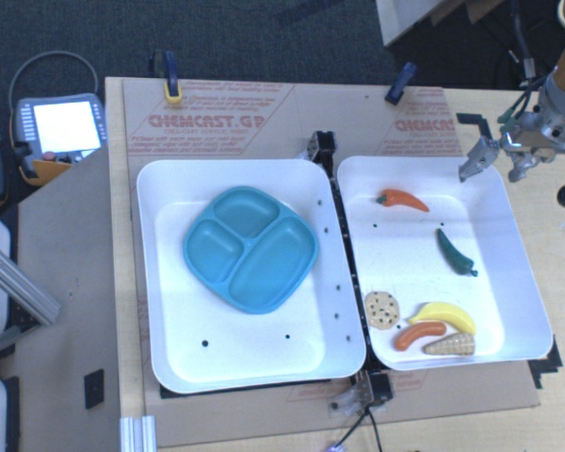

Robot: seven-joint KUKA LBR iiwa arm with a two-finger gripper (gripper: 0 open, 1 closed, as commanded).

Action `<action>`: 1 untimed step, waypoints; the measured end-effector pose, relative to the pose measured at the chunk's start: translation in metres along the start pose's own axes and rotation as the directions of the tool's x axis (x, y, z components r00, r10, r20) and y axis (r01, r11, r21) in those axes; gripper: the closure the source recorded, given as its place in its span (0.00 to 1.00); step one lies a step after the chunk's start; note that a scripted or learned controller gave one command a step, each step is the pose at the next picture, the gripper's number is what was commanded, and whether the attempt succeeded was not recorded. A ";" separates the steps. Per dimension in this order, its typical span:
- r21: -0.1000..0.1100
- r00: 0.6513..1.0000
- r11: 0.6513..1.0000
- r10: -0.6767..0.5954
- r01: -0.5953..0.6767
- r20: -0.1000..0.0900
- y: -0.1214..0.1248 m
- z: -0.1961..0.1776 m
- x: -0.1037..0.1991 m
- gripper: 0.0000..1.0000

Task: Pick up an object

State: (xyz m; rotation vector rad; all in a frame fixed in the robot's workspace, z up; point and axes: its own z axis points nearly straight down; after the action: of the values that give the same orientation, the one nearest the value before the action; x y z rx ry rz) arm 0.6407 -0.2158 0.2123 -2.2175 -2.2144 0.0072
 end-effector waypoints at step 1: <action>-0.008 1.000 1.000 -0.002 0.002 0.002 0.002 -0.004 0.000 0.00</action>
State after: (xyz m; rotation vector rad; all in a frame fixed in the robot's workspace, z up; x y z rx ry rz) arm 0.6427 -0.2157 0.2168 -2.2205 -2.2216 0.0006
